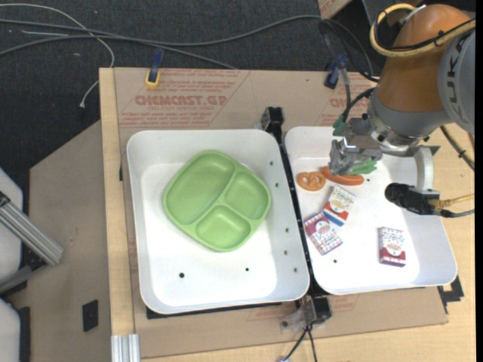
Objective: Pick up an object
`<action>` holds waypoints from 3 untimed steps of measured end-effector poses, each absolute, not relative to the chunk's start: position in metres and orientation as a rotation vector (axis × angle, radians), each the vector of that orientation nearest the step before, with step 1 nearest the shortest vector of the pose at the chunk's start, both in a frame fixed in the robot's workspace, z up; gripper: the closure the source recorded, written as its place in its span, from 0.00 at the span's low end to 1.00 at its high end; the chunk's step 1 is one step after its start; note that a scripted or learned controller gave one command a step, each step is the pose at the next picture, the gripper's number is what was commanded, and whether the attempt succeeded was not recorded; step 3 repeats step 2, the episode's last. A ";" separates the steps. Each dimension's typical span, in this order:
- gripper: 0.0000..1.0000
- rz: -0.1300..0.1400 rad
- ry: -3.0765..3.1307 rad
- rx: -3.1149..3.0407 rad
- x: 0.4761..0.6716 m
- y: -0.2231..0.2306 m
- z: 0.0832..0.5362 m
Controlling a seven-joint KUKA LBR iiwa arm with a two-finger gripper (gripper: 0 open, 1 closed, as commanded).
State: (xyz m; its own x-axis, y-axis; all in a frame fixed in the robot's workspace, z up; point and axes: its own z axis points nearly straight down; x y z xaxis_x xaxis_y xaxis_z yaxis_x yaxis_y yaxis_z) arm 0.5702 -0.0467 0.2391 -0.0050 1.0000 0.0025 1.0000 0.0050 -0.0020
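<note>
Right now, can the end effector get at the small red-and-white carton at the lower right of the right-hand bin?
Probably yes. The small red-and-white carton lies flat on bare floor, apart from everything else, with nothing over it, and the end effector hangs above the same white bin.

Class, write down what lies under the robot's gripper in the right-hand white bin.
An orange, carrot-shaped toy pokes out beneath the gripper, beside a brown pretzel-shaped piece. The gripper covers part of the toy, hiding any contact.
</note>
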 end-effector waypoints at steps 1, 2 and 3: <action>1.00 0.002 -2.224 -2.211 0.551 0.004 0.226; 1.00 0.003 -2.223 -2.212 0.534 0.053 0.215; 1.00 0.003 -2.223 -2.212 0.534 0.053 0.215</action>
